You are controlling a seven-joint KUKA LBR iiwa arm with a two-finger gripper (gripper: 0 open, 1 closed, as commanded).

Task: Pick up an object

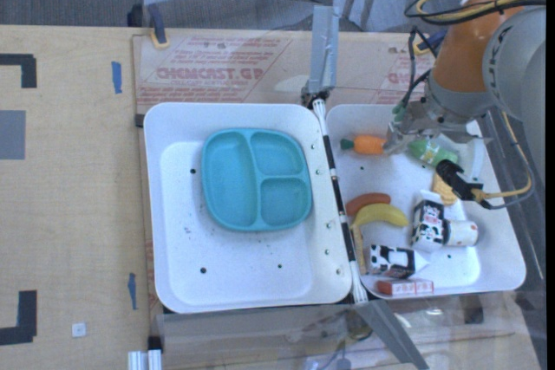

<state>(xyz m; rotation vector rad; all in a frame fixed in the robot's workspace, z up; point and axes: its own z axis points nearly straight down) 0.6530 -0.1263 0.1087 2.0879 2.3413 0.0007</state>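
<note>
Nearest the lens, along the front rim of the right bin [507,273], a flat white card with red print [408,288] lies beside a black-and-white cow-patterned toy [390,259], both well below the gripper [401,134] in the camera view. Up at the bin's far side, the gripper hangs low over the floor, under the grey arm with its orange band [464,48]; whether its fingers are apart or closed cannot be told from this angle, and nothing is visibly held between them. Just left of the gripper lies an orange carrot [369,145] with a green tip, close enough that contact cannot be judged. Just right of it sits a green item [431,153], partly hidden by the wrist. Below the gripper, mid-bin, a reddish sausage-shaped piece [367,203] curves above a yellow banana [381,216], with a second cow-patterned toy [427,223] and a white cup [462,232] to their right. Far left of the gripper, across the divider, the left bin [173,273] holds a teal sectioned plate [257,178] (three compartments, lying flat).
</note>
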